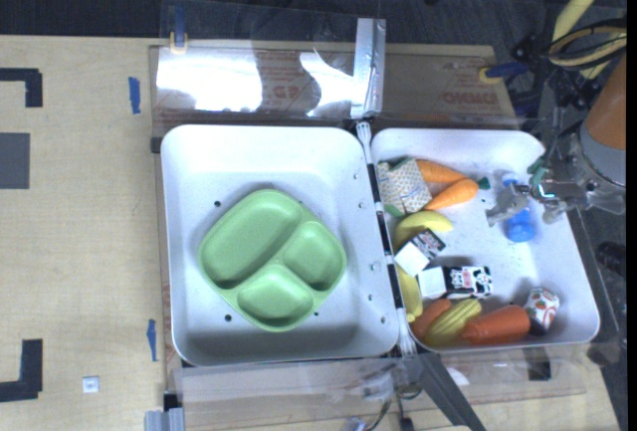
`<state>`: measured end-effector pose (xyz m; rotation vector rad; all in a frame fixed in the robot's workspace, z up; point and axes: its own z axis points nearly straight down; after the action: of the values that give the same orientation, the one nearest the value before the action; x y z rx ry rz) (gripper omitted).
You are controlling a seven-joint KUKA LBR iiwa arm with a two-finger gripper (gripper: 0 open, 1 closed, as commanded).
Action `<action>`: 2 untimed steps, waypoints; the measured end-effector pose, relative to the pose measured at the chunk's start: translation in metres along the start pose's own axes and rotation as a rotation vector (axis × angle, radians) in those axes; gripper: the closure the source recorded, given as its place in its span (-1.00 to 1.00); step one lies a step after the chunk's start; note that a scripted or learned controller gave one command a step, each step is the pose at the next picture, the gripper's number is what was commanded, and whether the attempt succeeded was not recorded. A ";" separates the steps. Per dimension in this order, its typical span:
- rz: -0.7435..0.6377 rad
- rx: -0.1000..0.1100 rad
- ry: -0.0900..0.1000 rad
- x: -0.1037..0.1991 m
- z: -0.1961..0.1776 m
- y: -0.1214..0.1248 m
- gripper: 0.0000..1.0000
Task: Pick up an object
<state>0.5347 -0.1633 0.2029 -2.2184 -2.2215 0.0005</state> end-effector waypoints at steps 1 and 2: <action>-0.063 -0.004 -0.003 -0.024 0.025 0.036 -1.00; 0.042 -0.006 0.017 -0.045 0.112 0.051 -1.00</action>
<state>0.5856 -0.2084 0.0908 -2.2593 -2.1684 -0.0248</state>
